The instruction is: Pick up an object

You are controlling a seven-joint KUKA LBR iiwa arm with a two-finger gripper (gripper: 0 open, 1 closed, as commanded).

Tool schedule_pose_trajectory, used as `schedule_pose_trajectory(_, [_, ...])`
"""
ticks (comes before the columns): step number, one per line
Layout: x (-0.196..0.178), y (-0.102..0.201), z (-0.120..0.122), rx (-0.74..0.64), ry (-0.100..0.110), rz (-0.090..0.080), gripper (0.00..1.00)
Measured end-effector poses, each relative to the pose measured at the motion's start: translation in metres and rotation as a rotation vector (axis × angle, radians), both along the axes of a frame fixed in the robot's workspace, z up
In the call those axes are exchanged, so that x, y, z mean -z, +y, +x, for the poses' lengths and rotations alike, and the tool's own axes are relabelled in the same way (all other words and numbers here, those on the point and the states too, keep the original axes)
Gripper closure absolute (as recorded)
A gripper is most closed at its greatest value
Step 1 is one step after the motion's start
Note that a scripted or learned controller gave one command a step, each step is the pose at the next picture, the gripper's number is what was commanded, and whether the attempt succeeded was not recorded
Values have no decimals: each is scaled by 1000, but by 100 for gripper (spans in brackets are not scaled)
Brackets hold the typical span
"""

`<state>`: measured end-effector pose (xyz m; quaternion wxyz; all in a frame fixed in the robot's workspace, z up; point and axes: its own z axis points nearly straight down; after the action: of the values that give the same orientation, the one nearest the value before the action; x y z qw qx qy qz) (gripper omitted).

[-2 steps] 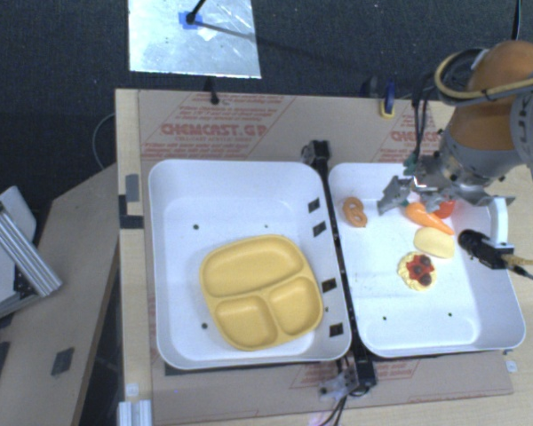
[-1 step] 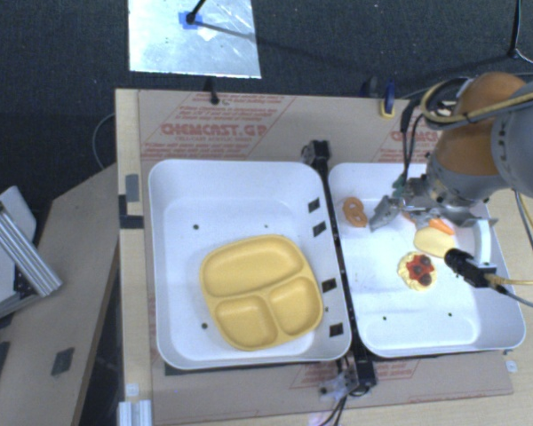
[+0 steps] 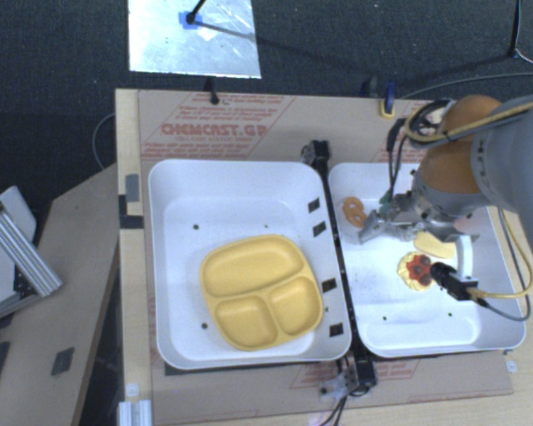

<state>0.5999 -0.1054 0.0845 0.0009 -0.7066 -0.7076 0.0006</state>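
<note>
— While we hang over the right bin (image 3: pixel 373 327), where exactly should we go down?

— We see three small things there: a pretzel (image 3: pixel 353 209) at the far left of the bin, a yellow piece (image 3: pixel 435 245) near the middle, and a red-and-yellow toy (image 3: pixel 416 270) just nearer than that. Our gripper (image 3: pixel 373 229) sits low between the pretzel and the yellow piece, close to both.

— Have we got hold of anything?

— We can't tell how far the gripper is spread; it looks grey and blurred from above, and nothing shows clearly between its tips. We'd judge the grasp not yet made.

— So how do we do it well?

— We'd pick one target, likely the pretzel, centre over it, and come straight down so we don't nudge it against the bin wall. A flat, thin thing may slip, so we'd close low and lift slowly.

— And the left bin (image 3: pixel 173 238)?

— It holds a yellow tray (image 3: pixel 262 289), well apart from us.

— Any writing?

— On the cardboard (image 3: pixel 222 118) beyond the bins, on the desk (image 3: pixel 80 264), red print reads "CHEMCAST", with "GP" after it; the smaller lines are too fine to read.
</note>
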Motion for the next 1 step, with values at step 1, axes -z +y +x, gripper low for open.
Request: schedule_pose_trajectory(1, [-14,0,1,0,-5,-1,100])
